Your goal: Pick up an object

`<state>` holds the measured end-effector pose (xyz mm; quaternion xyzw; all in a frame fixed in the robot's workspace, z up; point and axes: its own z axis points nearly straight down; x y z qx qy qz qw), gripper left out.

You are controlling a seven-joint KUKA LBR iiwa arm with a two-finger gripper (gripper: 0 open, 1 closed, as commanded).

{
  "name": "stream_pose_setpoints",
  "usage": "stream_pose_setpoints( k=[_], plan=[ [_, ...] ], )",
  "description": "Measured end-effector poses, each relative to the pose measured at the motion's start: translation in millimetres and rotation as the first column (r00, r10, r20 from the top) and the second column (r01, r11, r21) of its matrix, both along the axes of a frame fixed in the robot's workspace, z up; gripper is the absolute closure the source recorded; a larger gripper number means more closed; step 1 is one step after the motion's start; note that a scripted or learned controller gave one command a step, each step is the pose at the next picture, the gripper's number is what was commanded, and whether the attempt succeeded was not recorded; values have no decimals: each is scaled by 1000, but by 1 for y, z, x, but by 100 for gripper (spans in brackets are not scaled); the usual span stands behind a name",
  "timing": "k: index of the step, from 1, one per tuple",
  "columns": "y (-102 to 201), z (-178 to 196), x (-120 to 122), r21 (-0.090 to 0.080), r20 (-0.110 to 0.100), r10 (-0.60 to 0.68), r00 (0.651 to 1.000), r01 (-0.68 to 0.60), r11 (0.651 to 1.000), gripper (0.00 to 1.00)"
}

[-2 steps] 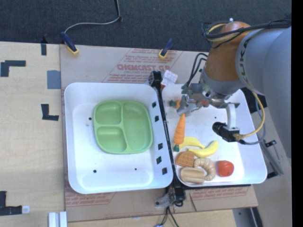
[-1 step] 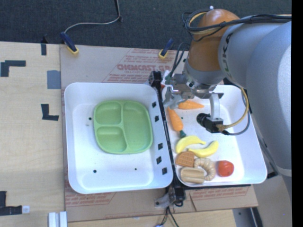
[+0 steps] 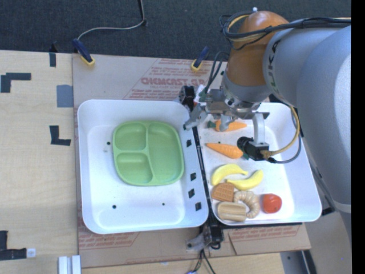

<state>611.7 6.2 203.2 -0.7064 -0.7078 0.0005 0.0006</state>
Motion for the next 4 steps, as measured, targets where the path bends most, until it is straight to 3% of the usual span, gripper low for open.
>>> stream_pose_setpoints(
  k=[1,2,3,4],
  plan=[
    [-80,-19,23,-2,0,-2,1000,2,1000,0],
    [-109,-102,19,-1,-2,-1,1000,1,1000,0],
    [-115,-119,54,3,-16,1,1000,-1,1000,0],
    [-118,-119,54,5,-16,3,1000,-3,1000,0]
  ],
)
